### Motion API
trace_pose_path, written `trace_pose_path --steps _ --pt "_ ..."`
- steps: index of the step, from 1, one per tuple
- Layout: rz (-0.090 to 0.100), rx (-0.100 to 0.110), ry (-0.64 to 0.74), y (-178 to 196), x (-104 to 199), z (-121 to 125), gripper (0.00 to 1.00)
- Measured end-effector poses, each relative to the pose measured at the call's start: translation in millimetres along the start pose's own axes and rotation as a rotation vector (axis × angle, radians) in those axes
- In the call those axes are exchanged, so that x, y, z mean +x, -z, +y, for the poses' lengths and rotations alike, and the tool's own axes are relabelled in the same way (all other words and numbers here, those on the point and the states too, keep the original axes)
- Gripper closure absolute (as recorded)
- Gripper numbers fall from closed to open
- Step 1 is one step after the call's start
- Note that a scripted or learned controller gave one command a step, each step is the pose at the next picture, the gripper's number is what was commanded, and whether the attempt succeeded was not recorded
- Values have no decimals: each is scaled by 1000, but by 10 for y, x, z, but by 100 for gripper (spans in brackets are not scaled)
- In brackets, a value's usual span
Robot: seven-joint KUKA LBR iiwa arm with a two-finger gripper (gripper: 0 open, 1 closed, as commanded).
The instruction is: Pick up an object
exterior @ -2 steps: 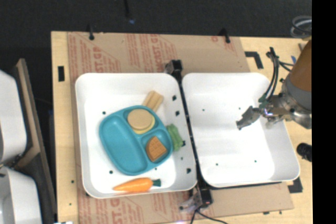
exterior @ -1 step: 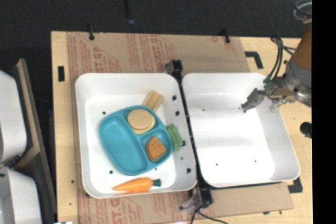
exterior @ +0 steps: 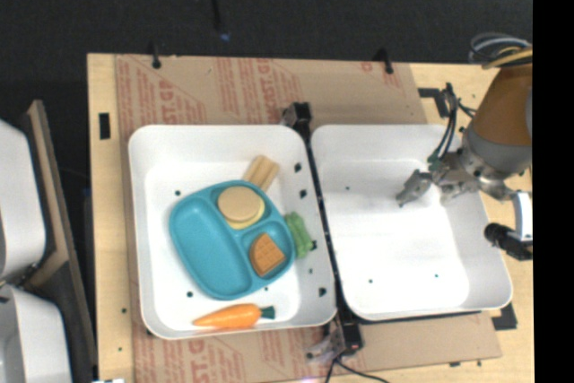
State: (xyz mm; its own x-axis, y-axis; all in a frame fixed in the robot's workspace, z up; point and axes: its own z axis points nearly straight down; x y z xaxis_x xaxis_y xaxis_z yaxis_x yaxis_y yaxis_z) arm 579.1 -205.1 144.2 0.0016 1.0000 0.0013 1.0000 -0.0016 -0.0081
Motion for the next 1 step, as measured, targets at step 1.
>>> trace_pose_path --steps 1 --pt "0 -5 2 -457 -48 423 0"
